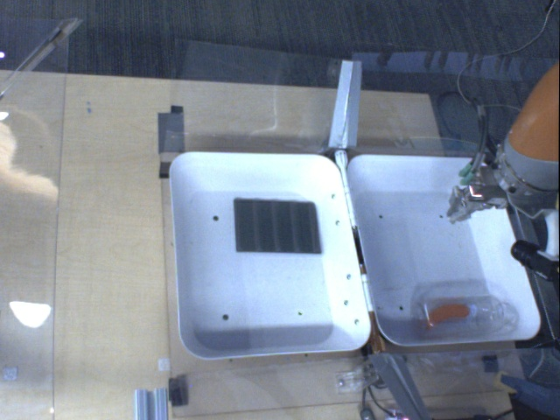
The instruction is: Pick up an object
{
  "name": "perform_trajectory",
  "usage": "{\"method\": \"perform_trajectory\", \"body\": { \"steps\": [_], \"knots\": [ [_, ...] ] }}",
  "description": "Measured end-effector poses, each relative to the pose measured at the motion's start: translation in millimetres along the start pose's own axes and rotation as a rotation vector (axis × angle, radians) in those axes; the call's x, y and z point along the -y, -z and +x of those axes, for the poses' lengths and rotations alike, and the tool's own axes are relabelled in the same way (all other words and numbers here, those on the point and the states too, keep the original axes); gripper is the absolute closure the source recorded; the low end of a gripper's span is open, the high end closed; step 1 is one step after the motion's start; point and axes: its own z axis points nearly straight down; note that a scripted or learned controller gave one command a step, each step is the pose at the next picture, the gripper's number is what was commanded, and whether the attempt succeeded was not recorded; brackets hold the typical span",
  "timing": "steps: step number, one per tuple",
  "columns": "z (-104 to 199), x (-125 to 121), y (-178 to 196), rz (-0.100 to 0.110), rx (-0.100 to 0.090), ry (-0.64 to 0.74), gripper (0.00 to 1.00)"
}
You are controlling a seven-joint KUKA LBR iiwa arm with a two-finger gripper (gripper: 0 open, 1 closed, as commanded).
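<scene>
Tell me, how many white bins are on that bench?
2. The left bin holds a dark ridged pad; the right bin sits beside it and holds a clear bottle with an orange part near its front edge. Nothing seems hidden.

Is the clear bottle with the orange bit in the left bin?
No, the clear bottle lies in the right bin, near its front edge; the left bin holds a dark ribbed pad.
</scene>
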Motion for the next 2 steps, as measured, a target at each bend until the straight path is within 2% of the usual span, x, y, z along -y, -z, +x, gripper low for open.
{"method": "perform_trajectory", "body": {
  "steps": [1,2],
  "knots": [
    [0,0,1,-0.001,0.0,0.0,0.0],
    [67,72,-11,0.003,-0.002,-0.334,0.0]
  ]
}}
